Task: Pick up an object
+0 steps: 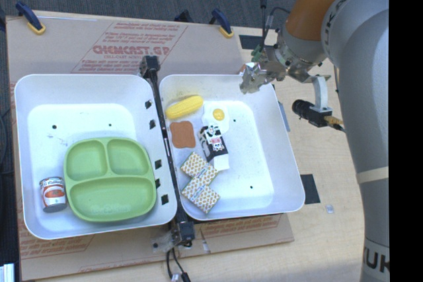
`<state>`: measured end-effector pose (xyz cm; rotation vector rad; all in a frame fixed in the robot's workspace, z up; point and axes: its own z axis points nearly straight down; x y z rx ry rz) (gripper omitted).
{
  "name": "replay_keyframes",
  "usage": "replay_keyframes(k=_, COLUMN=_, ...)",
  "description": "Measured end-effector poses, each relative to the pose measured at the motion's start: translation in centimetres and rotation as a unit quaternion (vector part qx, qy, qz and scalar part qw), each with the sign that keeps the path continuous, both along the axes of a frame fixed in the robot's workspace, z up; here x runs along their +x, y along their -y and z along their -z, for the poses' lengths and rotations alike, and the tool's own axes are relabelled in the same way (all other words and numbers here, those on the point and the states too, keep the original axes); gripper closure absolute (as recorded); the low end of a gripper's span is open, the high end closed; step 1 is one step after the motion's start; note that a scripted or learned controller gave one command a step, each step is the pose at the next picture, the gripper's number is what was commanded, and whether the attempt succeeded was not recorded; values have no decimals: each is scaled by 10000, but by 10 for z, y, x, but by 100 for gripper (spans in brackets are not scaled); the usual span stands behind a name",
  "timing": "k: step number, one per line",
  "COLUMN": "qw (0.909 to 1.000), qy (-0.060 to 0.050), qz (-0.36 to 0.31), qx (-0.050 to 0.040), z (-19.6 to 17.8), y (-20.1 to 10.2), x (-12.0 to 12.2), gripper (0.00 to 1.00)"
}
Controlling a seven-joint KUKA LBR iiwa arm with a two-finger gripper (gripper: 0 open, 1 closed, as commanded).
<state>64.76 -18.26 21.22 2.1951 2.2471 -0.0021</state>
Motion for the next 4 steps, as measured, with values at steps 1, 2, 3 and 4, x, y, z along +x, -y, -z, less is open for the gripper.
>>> replay_keyframes(k=1, qw=10000, qy=-10, qz=90, qx=3, z=-20, y=-1, x=-63, gripper=100)
replay_keyframes(k=2, qw=10000, qy=-13, qz=94, qx=4, z=-22, y=-23, x=-97, gripper=100)
replay_keyframes(k=3, qw=10000, qy=-9, qz=81, qx=-1, z=9, y=-23, x=-37, gripper=100)
replay_keyframes(k=4, qw=10000, qy=-2, qz=83, qx=5, z=8, y=-48, x=-9, gripper=100)
